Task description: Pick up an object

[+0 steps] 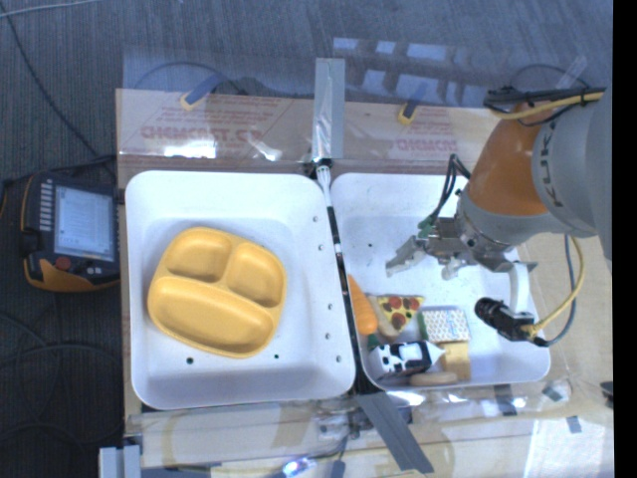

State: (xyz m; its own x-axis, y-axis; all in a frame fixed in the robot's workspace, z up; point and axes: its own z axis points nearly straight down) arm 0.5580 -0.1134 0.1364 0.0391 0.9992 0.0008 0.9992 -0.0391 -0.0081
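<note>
Camera view showed the grey and orange robot arm [537, 182] reaching in over the right shallow white plastic bin [383, 202], with its metal two-finger end effector [430, 254] hanging above the bare middle of that bin. Its fingers were spread apart and nothing was between them, so I judged that the picking was not yet done and the whole grasp was left to do.

The things to choose from lay together in the near corner of the same bin: a long orange carrot-shaped toy [362, 307] against the left wall, a flat toy pizza slice with red spots [400, 312] beside it, a small pale patterned block [445, 323], and a black and white toy [398, 357]. All of them were near the end effector but not touching it.

In the left white bin [199, 192] rested a yellow plastic divided plate [216, 289]. Faint red printing ran along the brown cardboard sheet [209, 127] behind the bins, too washed out for me to read.
</note>
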